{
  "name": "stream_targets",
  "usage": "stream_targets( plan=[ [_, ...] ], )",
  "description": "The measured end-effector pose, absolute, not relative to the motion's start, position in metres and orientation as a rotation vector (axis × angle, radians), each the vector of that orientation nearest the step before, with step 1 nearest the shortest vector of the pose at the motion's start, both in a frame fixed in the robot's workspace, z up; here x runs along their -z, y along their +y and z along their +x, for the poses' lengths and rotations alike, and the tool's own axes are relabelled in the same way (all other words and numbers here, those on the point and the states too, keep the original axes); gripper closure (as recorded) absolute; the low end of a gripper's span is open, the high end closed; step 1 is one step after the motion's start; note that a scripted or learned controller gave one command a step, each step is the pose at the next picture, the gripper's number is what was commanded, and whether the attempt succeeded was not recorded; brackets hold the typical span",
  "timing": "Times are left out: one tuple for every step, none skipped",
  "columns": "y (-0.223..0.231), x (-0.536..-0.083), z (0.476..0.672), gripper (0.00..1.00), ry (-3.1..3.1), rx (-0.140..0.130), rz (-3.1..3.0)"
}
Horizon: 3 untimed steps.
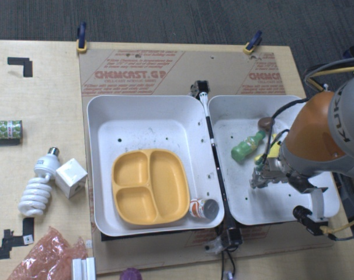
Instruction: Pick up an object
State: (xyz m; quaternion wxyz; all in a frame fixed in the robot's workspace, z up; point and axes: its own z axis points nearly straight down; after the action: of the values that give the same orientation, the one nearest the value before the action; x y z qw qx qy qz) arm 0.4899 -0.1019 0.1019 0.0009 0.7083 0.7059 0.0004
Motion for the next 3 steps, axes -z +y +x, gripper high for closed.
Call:
stream_targets(
  plan=[
    [-0.052,-0.193,0.524,1.0,2.221,-0.002,2.219],
    [-0.052,-0.193,0.524,0.0,2.221,-0.001,2.218],
    [-0.096,-0.092,0.537,0.0,2.22,0.001,2.223]
  ],
)
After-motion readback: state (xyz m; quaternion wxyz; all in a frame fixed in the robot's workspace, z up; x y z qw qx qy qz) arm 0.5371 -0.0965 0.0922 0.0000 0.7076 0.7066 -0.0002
